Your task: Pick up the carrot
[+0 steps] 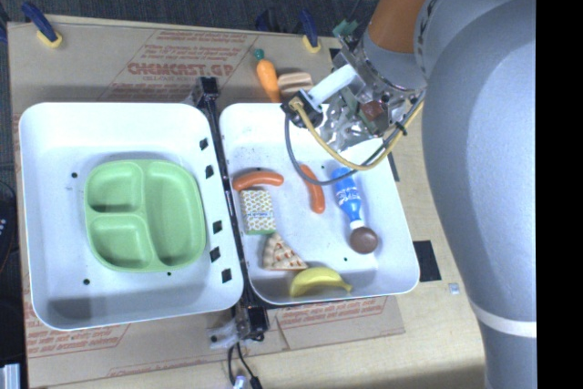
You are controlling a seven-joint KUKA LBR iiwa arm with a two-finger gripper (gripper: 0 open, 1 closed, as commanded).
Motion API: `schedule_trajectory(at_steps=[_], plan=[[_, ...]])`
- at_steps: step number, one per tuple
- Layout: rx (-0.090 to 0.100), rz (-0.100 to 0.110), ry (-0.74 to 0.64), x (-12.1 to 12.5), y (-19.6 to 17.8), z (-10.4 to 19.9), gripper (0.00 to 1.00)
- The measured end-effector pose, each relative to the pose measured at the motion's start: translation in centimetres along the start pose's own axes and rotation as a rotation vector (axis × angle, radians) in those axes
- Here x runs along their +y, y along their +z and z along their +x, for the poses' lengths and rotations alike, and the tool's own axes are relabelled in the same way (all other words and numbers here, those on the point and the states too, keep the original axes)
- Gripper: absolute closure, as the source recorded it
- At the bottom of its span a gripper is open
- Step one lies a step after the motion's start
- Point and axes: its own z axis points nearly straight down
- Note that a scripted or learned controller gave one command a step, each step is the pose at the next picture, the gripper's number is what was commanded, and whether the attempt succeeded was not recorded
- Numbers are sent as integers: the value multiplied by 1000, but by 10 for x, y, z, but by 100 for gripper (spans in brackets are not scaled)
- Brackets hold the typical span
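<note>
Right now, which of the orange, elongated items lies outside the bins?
The carrot, with its green tip, lies on the cardboard behind the right bin. Both sausages lie inside that bin.

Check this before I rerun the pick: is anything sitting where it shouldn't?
Yes. The small orange carrot with a green top lies on the cardboard behind the right white bin, outside it, beside a tan bun-like piece. The other toy foods lie inside that bin.

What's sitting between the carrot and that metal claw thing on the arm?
In the camera view, a tan, bun-like piece lies beside the carrot, between it and the gripper, at the right bin's top rim.
</note>
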Motion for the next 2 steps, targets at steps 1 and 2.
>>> schedule_trajectory(at_steps=[1,2], plan=[[-2,1,128,-49,11,11,100],[-4,1,160,-186,63,-5,100]])
